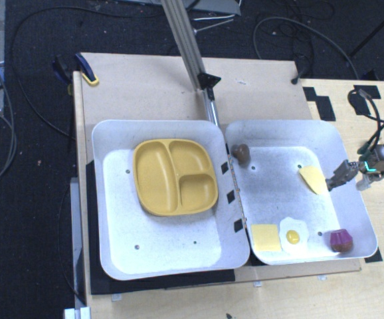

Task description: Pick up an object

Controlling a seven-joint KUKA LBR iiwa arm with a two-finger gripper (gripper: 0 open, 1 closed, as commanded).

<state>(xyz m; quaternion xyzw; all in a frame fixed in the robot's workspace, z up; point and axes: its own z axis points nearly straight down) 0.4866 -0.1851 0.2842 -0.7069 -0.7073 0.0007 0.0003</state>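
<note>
You see the gripper (340,176) low at the right bin's (325,135) right wall, just beside the yellow wedge (313,179), probably aiming to grasp it.

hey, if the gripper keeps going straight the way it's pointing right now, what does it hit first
Most likely the yellow wedge. The gripper reaches in over the right bin's right rim, pointing left, with the wedge just ahead of its tip. Its height above the bin floor is unclear, so it might pass over.
</note>
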